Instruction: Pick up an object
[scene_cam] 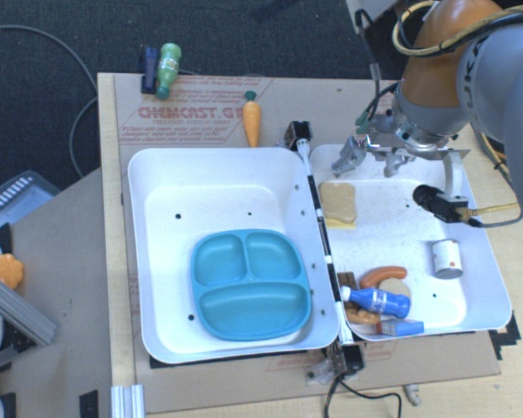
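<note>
Presently, item one: tan bread-like slice (338, 205), lying flat in the right bin (401, 226) against its left wall, untouched. End effector (369, 160): poised just beyond the slice at the bin's far end, fingers spread, gripping nothing. Same bin, near corner: red sausage (383, 275) and blue bottle (380, 302), clustered; silver cylinder (445, 258) apart at right. Left bin (166, 225): blue divided plate (250, 283). Desk (192, 111) beyond: carrot (252, 121), green bottle (167, 69).
</note>
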Available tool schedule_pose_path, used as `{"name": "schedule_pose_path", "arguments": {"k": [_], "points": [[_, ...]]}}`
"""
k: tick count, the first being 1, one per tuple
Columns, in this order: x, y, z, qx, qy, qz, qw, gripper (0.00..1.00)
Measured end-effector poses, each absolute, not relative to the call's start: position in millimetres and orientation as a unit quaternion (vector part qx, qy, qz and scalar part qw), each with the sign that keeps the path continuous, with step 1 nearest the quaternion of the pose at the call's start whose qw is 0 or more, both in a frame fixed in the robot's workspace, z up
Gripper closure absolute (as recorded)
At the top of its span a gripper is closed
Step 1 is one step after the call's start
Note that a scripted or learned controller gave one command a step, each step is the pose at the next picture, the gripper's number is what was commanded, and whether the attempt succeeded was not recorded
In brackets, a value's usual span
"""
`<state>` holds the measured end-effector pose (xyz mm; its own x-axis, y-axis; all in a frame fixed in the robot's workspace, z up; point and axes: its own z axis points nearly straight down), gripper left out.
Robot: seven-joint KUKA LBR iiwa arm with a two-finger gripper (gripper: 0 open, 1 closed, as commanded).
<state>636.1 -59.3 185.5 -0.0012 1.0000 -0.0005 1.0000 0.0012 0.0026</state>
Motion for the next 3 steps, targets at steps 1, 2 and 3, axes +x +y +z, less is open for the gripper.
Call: {"name": "schedule_pose_path", "arguments": {"k": [1,2,3], "points": [[577.0,-100.0,110.5,0.708,0.707,-0.0007,-0.001,0.00],[508.7,-141.4,84.2,0.707,0.707,-0.0004,0.000,0.00],[509.3,-141.0,94.1,0.708,0.707,0.0003,0.000,1.00]]}}
